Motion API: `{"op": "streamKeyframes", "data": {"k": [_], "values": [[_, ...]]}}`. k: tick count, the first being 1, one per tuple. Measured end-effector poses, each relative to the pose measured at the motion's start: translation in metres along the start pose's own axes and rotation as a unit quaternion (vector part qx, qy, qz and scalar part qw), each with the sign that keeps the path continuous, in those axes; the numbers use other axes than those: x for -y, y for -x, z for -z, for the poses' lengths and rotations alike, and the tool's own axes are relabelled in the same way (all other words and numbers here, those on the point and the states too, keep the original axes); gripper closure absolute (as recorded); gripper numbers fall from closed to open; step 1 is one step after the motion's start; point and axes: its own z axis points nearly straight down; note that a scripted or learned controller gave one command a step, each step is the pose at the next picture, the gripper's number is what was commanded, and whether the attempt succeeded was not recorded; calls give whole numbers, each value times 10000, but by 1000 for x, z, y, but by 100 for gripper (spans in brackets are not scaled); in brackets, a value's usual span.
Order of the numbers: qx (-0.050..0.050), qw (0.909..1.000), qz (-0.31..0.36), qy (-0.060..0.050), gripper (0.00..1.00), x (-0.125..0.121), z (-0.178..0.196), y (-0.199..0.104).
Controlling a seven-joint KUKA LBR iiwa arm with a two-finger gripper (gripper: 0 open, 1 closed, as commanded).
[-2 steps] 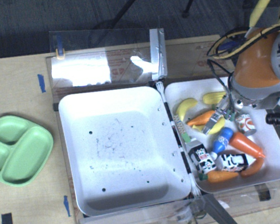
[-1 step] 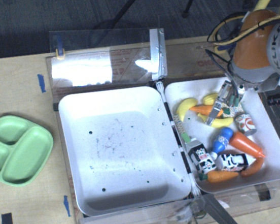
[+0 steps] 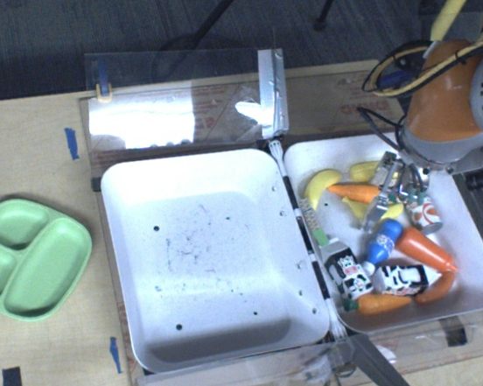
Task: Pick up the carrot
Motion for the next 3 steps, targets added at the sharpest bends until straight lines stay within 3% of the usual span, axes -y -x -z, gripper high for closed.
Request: {"op": "streamKeyframes", "data": {"k": [1,2,3], "values": [[28,10000,-13,23,100,-1,11,2],[29,10000,-12,24,0,-1,11,2],[-36,9936,1133,-6,0,9,28,37]]}}
